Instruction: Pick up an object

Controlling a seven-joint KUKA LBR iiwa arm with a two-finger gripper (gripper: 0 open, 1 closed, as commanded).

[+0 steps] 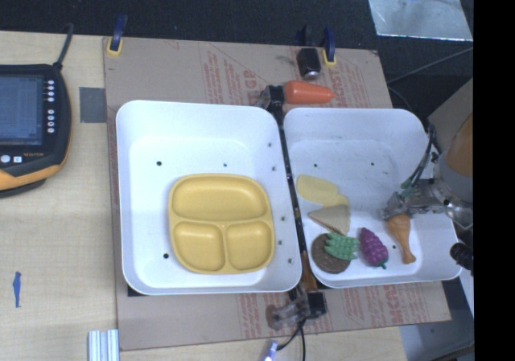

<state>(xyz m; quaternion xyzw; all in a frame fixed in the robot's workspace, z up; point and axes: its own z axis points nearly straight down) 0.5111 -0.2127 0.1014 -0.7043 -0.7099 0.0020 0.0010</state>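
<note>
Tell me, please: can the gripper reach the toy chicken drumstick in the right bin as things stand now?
Probably yes. The gripper hangs just above the drumstick, and nothing lies between them; the purple grapes sit apart to its left.

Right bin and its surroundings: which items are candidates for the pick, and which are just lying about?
Job:
gripper
toy chicken drumstick
purple grapes
green toy on brown disc
tan wedge
yellow piece

Lying about:
yellow divided tray in left bin
orange carrot
teach pendant
</note>
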